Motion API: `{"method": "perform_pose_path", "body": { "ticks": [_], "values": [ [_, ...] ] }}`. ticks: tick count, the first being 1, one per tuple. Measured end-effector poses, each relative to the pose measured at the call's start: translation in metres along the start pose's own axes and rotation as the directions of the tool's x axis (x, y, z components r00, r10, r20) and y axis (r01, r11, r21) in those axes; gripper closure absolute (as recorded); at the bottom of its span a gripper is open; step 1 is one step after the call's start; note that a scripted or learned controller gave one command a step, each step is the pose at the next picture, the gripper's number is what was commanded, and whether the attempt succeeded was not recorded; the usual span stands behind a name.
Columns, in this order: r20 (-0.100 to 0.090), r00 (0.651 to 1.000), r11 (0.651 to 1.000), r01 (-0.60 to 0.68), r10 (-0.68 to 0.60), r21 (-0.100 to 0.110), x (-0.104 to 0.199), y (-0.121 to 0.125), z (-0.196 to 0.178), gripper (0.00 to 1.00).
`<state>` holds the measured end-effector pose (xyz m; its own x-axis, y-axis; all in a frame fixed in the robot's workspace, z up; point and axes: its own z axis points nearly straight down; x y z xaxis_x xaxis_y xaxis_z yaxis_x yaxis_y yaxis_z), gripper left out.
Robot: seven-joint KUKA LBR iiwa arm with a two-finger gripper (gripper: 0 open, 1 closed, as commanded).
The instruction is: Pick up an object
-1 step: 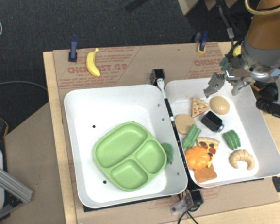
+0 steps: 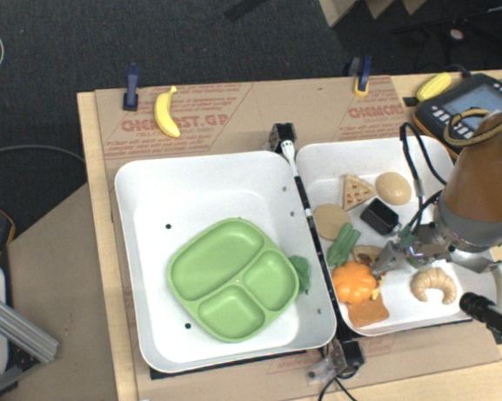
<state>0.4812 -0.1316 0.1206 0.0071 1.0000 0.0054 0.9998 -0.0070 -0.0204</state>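
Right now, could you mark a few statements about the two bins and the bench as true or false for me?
1. The green divided plate lies in the left bin. True.
2. The croissant sits in the left bin. False: it lies in the right bin.
3. A banana lies on the cardboard behind the bins. True.
4. The pizza slice rests on the green plate. False: it lies in the right bin.
5. The gripper hovers over the right bin. True.

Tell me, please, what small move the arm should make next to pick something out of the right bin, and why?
Probably a short descent. The gripper sits low in the right bin, in the middle of the crowded toys, with the orange fruit beside it and the croissant on its other side. I see nothing held, so lowering onto the nearest toy seems sensible.
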Motion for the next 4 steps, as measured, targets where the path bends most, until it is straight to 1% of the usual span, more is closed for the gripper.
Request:
{"method": "perform_pose_path", "body": {
  "ticks": [1, 2, 3, 4],
  "values": [
    [0.008, 1.000, 1.000, 0.005, -0.005, -0.024, -0.017, -0.003, -0.034, 0.00],
    [0.008, 1.000, 1.000, 0.006, -0.006, -0.026, -0.016, -0.002, -0.043, 1.00],
    [0.004, 1.000, 1.000, 0.015, -0.015, -0.024, 0.065, -0.003, -0.065, 1.00],
    [0.002, 1.000, 1.000, 0.020, -0.020, -0.021, 0.189, -0.005, -0.063, 1.00]
  ]
}}
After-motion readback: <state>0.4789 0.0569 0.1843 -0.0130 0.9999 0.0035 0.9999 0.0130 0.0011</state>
